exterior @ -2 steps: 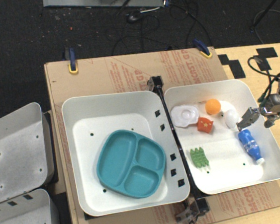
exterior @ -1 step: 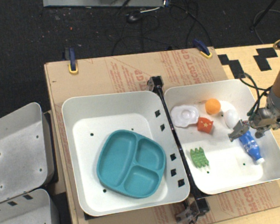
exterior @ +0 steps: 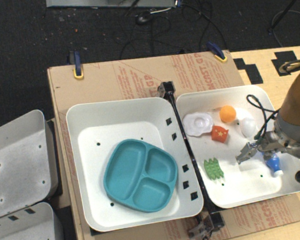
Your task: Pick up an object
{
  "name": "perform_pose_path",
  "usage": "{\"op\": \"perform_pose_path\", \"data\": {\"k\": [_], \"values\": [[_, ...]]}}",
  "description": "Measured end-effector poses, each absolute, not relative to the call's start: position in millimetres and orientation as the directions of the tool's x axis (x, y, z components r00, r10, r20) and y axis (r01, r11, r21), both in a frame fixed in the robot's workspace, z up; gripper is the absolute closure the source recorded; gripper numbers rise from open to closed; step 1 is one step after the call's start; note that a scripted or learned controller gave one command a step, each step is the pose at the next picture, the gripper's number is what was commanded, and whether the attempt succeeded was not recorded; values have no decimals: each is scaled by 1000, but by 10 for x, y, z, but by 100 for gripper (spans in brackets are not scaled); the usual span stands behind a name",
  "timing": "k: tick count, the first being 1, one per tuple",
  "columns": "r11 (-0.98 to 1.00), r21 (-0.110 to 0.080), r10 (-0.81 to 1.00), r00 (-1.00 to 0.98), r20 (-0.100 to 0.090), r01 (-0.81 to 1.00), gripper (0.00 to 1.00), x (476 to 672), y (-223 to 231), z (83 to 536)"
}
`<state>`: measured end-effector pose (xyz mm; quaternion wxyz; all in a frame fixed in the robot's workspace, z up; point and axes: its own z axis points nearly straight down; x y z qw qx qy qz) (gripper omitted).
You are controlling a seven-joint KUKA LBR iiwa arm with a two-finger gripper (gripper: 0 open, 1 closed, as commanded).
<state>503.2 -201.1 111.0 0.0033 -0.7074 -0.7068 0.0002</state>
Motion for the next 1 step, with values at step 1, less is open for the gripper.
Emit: {"op": "perform_pose_path", "data": {"k": [1], "values": [[-2, 0, 1000, 2, 0, 1000, 100, 5047, -2023, 1243]]}}
